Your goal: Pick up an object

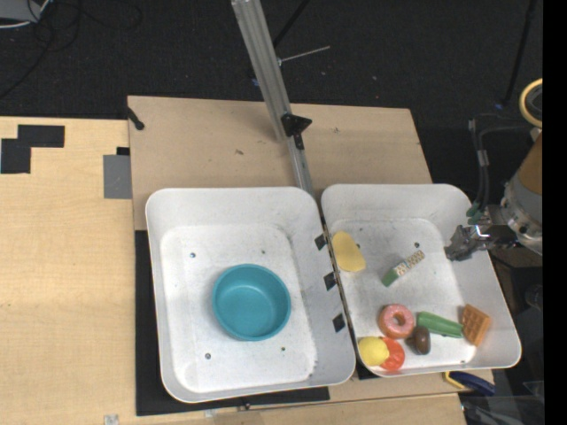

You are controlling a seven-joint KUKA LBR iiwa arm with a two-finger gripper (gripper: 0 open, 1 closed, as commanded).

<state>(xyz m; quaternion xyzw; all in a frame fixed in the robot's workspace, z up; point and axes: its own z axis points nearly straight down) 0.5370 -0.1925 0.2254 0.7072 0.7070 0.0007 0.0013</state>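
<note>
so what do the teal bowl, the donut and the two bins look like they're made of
Teal bowl: probably plastic, one even colour with a dull sheen. Donut: looks like moulded toy plastic or rubber, with flat pink icing; too small to tell which. Left bin and right bin: likely thin formed white plastic, with rounded corners and a soft gloss.

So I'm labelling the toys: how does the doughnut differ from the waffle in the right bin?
The doughnut is round, pink-frosted and has a centre hole; the waffle is squarish, orange-brown and gridded. The doughnut lies nearer the bin's middle, the waffle at its right wall. Both lie in the right bin, on either side of a green piece.
</note>
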